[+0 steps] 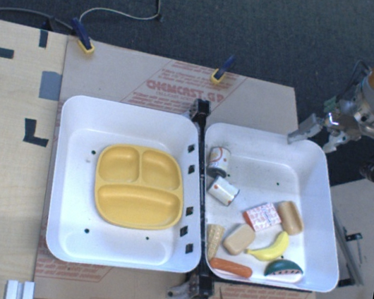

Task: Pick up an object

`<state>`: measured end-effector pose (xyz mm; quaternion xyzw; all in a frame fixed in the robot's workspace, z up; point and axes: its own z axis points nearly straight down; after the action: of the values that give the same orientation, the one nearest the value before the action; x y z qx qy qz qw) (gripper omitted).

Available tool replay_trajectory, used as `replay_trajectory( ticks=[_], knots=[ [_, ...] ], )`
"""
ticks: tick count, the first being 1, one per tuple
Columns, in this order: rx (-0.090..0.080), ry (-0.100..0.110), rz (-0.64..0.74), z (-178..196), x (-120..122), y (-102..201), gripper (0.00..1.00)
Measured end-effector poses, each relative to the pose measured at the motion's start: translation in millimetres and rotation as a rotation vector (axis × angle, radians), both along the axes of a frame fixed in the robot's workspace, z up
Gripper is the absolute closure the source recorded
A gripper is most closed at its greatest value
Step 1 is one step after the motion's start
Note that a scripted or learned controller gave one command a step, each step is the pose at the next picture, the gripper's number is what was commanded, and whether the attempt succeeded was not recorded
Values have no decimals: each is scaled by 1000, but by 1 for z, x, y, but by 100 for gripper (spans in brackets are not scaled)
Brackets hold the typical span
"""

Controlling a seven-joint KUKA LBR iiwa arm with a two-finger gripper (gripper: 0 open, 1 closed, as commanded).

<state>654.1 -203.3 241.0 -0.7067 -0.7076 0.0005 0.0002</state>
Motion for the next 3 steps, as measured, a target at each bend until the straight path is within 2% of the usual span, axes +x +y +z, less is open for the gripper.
replay_trajectory(
  ticks=[1,2,3],
  knots=[
    [0,3,1,-145,13,-9,0],
    [-1,-3,1,-155,15,47,0],
    [-5,-5,-1,-155,15,76,0]
  ],
)
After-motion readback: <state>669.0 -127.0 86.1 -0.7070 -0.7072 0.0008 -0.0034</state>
